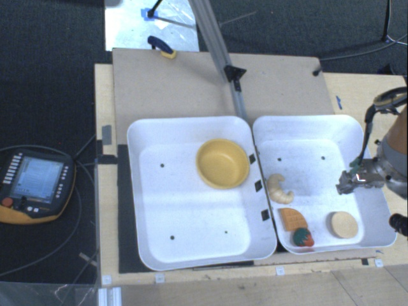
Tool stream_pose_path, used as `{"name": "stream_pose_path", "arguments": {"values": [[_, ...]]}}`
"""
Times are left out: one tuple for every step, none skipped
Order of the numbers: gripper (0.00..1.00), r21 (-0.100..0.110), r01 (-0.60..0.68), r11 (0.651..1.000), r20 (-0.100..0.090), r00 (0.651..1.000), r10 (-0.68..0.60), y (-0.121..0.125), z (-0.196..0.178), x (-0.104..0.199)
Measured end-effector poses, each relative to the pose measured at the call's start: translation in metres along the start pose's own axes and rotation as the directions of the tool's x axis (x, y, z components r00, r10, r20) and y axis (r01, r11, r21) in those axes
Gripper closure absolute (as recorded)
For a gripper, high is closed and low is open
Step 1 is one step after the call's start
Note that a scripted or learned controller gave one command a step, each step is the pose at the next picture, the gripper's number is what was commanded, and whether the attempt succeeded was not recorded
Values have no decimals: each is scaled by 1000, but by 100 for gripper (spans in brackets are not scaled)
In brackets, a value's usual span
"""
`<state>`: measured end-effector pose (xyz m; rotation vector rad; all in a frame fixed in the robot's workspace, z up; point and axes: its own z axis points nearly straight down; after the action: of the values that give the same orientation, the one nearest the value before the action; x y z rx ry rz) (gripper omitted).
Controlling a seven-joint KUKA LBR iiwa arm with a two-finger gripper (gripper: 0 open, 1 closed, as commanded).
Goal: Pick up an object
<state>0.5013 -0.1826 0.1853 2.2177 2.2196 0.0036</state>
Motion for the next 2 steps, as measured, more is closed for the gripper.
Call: {"name": "stream_pose_path", "arguments": {"values": [[100,1,0,1000,0,1000,0,1,-27,0],[100,4,4,1000,-2,1000,-4,23,-20,43]]}}
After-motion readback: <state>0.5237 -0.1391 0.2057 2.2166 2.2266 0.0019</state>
